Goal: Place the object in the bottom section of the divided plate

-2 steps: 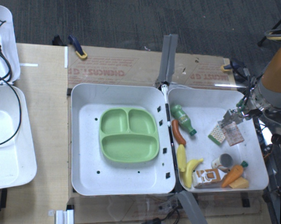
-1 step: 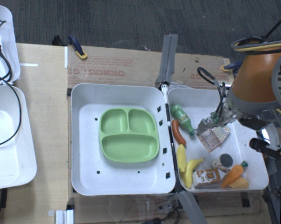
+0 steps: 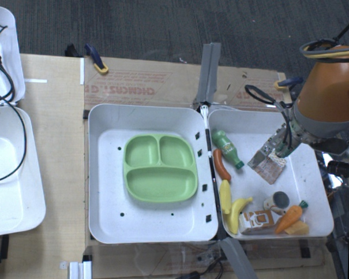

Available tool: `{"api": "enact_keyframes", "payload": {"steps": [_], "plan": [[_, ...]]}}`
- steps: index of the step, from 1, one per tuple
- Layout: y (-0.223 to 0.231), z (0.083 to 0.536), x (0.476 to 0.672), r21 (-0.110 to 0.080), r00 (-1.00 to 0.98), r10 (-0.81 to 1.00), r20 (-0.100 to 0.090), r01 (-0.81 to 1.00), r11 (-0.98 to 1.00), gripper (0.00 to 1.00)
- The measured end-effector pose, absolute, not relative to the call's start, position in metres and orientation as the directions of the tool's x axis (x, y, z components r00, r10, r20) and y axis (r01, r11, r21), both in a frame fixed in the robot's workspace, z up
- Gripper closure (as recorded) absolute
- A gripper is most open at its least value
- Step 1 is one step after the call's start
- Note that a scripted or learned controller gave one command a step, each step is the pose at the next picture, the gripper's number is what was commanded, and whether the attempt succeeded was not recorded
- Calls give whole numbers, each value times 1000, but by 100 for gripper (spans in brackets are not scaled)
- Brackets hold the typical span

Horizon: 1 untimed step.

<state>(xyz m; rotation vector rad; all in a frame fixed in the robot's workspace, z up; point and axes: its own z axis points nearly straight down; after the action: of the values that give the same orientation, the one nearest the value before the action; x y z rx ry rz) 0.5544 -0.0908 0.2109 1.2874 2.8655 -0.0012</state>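
Silvery packet (image 3: pixel 270 165) lies in the right bin (image 3: pixel 311 171), at two o'clock from centre, touching the jaws (image 3: pixel 280 147); whether they are open or closed I cannot tell; a firm pinch before lifting seems wise; green divided plate (image 3: pixel 160 168) sits empty in the left bin (image 3: pixel 104 162); the right bin also holds a green bottle (image 3: pixel 227 148), banana (image 3: pixel 237 211) and carrot (image 3: pixel 290 217).

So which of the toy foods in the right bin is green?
The little green bottle, lying near the bin's left wall at the top. The hot dog is red-orange, the banana is yellow, and the carrot is orange.
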Motion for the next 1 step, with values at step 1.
{"api": "enact_keyframes", "payload": {"steps": [1], "plan": [[-33,190,518,-2,-767,642,2,642,767,100]]}}
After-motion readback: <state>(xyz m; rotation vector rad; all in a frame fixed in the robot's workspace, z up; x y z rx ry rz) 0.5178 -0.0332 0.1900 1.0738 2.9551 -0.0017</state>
